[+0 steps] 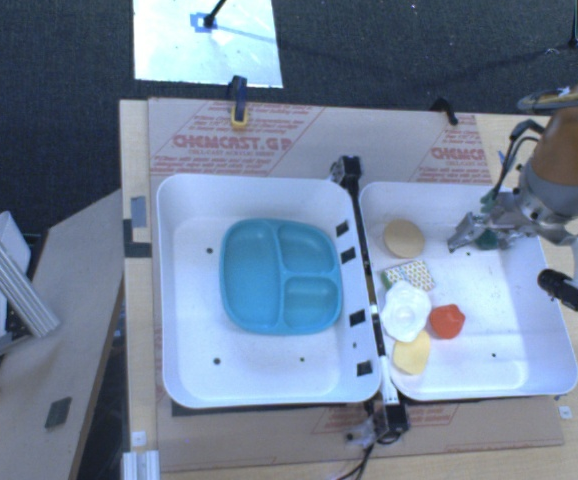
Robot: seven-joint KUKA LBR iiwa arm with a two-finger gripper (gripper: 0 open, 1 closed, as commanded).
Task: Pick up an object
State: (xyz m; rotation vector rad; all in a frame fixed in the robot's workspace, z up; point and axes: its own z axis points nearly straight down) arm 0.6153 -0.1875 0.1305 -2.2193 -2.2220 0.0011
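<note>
Hovering over the far part of the right bin (539, 363), the jaws (466, 238) point toward the bin's middle, and something green (486, 236) sits right at them, though whether it is gripped or part of the tool I cannot tell; nor can I tell if the jaws are released or clenched. Behind them the grey arm (559, 183) with its orange band (569, 143) comes in over the table's right edge.

Out from the jaws, a round tan disc (404, 238) lies near the bin's far left corner, apart from them. Toward the near side comes a cluster against the left wall: a checkered yellow-and-white piece (410, 273), a white lumpy object (406, 311) just below it, a red object (447, 321) touching the white one's right side, and a pale yellow piece (413, 353) just beneath.

Across the divider, the left bin (194, 368) holds a blue sectioned tray (274, 273) in its middle. A yellow clamp (239, 108) grips the table's far edge.
</note>
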